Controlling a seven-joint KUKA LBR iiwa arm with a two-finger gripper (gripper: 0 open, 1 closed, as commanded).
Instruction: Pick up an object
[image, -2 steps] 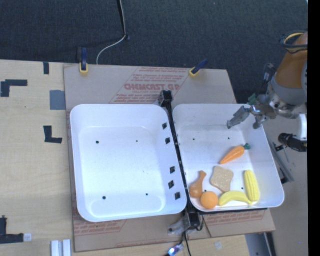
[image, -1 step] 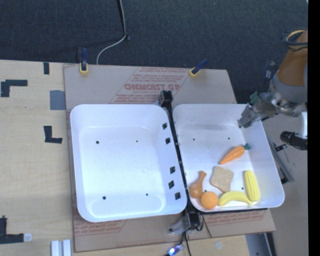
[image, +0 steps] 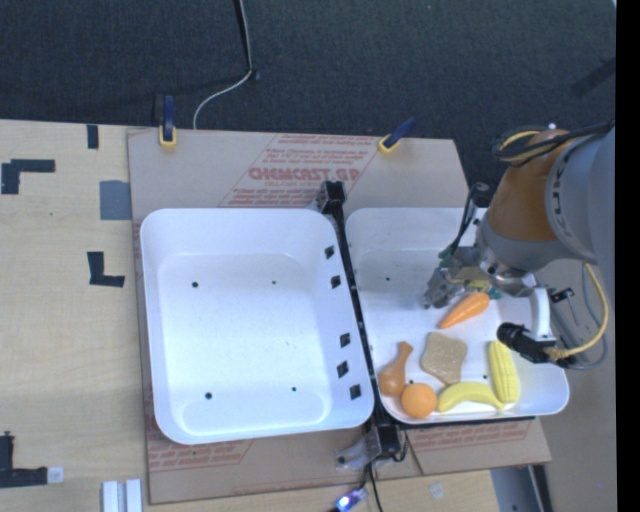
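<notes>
In the right bin (image: 390, 265) lie an orange carrot (image: 465, 310), a tan slice of bread (image: 443, 356), a yellow corn cob (image: 503, 372), a banana (image: 468, 398), an orange (image: 419, 401) and a brown drumstick-shaped piece (image: 396, 370). My gripper (image: 443, 288) hangs low in this bin, just left of the carrot's upper end and close to it. I cannot make out whether it touches the carrot. The grey arm with its orange band (image: 525, 205) reaches in from the right.
The left bin (image: 240, 320) stands beside the right one, with a black divider strip (image: 345, 300) between them. Both rest on a cardboard sheet (image: 290, 170) held by clamps at the back. A cable (image: 585, 330) loops by the wrist.
</notes>
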